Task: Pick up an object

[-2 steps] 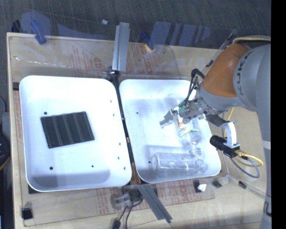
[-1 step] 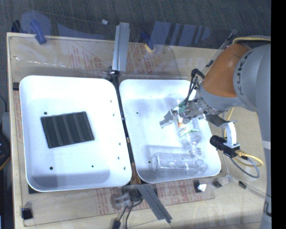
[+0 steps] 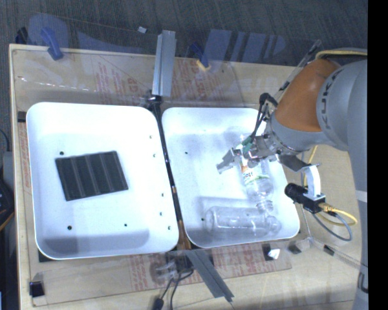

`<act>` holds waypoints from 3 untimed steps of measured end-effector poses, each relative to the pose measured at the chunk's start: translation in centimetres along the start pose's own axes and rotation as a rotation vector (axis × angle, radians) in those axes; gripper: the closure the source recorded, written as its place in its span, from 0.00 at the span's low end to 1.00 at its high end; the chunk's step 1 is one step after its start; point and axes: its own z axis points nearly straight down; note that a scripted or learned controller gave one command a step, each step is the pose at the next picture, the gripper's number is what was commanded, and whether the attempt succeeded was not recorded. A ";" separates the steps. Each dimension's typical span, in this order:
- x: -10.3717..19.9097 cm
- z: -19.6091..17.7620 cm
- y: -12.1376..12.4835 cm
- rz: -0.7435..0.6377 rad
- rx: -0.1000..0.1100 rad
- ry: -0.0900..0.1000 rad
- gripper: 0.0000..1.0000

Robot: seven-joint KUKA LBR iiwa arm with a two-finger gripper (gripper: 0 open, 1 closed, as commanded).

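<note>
Clear plastic bottles: two in the right bin (image 3: 181, 173). One clear bottle (image 3: 240, 219) lies on its side along the near wall; a smaller labelled bottle (image 3: 255, 178) lies tilted just above it, near the right wall.
Gripper (image 3: 246, 155): low over the right bin, at the upper end of the smaller labelled bottle (contact cannot be told). Its state cannot be told.
Arm (image 3: 323, 105): reaches in from the right, orange band above the wrist.
Left bin (image 3: 45, 124): holds a dark ribbed panel (image 3: 91, 175), lying flat, left of centre.
Bench (image 3: 84, 82): bears both bins side by side.
</note>
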 end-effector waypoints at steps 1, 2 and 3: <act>0.0 0.0 0.0 0.000 0.000 0.000 0.00; 0.0 0.0 0.0 0.000 0.000 0.000 0.00; 0.1 -1.0 0.1 -0.005 0.001 0.000 1.00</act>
